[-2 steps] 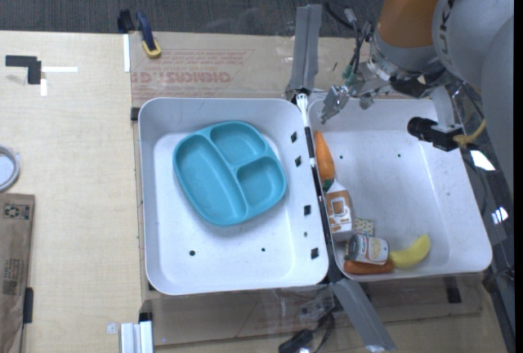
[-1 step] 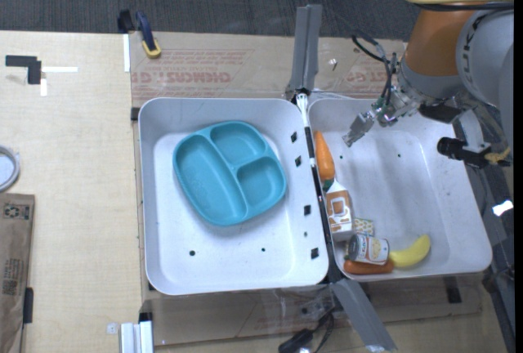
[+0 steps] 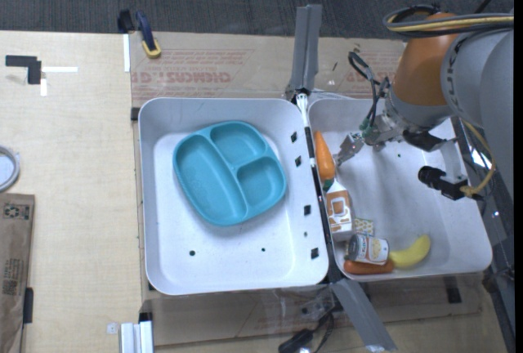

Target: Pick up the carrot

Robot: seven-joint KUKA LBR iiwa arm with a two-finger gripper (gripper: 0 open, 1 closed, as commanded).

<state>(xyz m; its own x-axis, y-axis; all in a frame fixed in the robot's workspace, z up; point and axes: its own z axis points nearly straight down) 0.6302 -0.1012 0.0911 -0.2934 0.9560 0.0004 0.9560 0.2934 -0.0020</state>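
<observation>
The carrot [image 3: 324, 157] is orange and lies lengthwise against the left wall of the right bin [image 3: 458, 265], in its upper left part. My gripper [image 3: 350, 147] hangs just to the right of the carrot, slightly above the bin floor, and nothing is seen held in it. The grey arm with its orange band [image 3: 425, 65] reaches in from the upper right.
Below the carrot lie a small brown-and-white carton [image 3: 337, 211], a can [image 3: 366, 247], a banana [image 3: 411, 252] and a red sausage-like item [image 3: 368, 267]. The left bin [image 3: 149, 204] holds a blue divided plate [image 3: 230, 172]. A grey divider post [image 3: 306, 49] stands between the bins.
</observation>
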